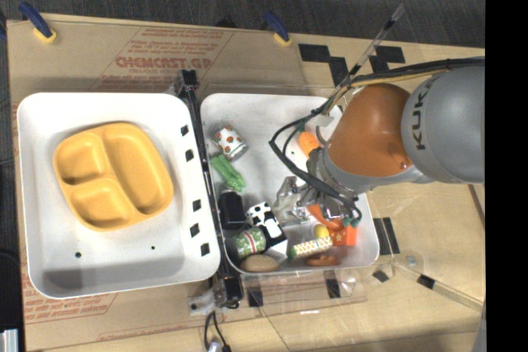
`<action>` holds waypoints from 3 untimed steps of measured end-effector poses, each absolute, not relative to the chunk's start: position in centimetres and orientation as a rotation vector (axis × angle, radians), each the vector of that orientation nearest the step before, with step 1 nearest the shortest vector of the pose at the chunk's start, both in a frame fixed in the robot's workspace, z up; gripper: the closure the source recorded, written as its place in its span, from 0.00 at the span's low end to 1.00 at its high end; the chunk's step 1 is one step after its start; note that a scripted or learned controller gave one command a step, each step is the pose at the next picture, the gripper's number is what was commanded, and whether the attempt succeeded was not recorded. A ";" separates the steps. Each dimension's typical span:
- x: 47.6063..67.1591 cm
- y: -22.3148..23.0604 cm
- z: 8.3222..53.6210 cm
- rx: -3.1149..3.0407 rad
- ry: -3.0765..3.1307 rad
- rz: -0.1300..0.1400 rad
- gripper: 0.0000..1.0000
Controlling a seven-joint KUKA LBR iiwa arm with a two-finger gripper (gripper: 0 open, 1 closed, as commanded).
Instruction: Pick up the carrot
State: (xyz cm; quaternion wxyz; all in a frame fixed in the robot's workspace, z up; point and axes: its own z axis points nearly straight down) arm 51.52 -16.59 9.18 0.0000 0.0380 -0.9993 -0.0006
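Over the right-hand bin (pixel 247 107) of the 2 on the counter (pixel 124 53), the grey arm (pixel 437 124) with its orange band reaches in from the right, and its hand (pixel 299 198) hangs low among the clutter at the bin's near end. Whether the hand is spread or closed, or grips anything, I cannot tell; the metal parts blur together there. An orange piece that looks like the carrot (pixel 308 141) peeks out just left of the orange band, largely hidden by the wrist. Crowding the hand are a black-and-white die (pixel 261 215), a green-labelled can (pixel 250 241), a brown rounded item (pixel 261 263), and red and orange pieces (pixel 340 233) under the wrist. Farther up lie a green pod-like toy (pixel 227 173) and a small red-and-white can (pixel 228 143). A yellow divided tray (pixel 113 175) sits in the left bin (pixel 49 260).
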 end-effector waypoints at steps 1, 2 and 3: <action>51.5 -16.6 9.2 0.121 -3.140 -0.001 0.00; 51.8 -16.5 10.3 0.133 -3.143 0.000 1.00; 55.6 -21.0 9.3 0.815 -3.037 0.002 1.00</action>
